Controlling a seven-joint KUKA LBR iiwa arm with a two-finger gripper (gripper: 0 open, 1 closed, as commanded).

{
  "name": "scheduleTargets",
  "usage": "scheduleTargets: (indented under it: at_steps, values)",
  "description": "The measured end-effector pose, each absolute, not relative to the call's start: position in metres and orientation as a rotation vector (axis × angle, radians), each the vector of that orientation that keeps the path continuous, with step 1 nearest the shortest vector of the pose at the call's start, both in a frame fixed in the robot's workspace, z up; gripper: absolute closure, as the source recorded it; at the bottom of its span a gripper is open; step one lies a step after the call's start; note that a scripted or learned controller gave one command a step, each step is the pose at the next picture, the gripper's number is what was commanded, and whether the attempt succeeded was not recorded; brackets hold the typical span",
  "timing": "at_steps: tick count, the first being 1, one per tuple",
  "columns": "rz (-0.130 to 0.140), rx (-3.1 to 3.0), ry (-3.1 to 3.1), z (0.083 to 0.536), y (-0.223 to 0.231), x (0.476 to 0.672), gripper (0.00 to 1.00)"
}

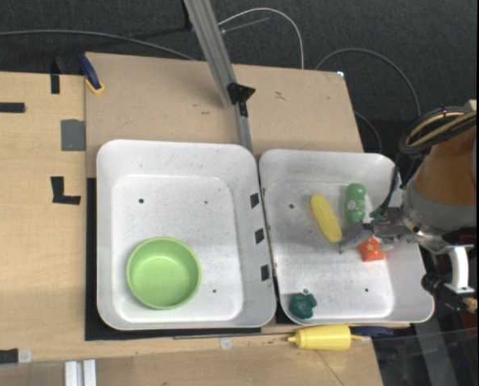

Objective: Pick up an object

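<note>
Claw (362,238) sits low in the right bin (336,166), near its right wall; can't tell how far open it is or if it grips anything. Small orange-red object (372,252) just beside it, green bottle (354,202) and yellow corn-like piece (326,218) close by. Dark green item (303,304) at bin's front edge. Green bowl (164,273) in left bin (175,155), front-left corner. Yellow bottle (324,338) on desk (167,95) by front edge.

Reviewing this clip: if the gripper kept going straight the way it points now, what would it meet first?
The gripper points left into the right bin. First in its line looks to be the yellow corn-shaped object, just ahead of its tips. Depth is unclear from above, so it might pass slightly below it.
</note>
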State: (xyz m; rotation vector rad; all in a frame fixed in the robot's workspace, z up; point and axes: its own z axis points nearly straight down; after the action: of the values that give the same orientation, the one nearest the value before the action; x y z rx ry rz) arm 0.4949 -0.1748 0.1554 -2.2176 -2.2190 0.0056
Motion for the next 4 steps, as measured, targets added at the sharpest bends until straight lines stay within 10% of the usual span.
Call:
scheduleTargets:
  at_steps: [2, 3, 4]
  values:
    - [0.002, -2.221, -2.221, 0.090, -0.173, 0.493, 0.00]
    - [0.002, -2.219, -2.221, 0.099, -0.173, 0.493, 1.00]
    - [-0.002, -2.220, -2.226, 0.153, -0.162, 0.493, 1.00]
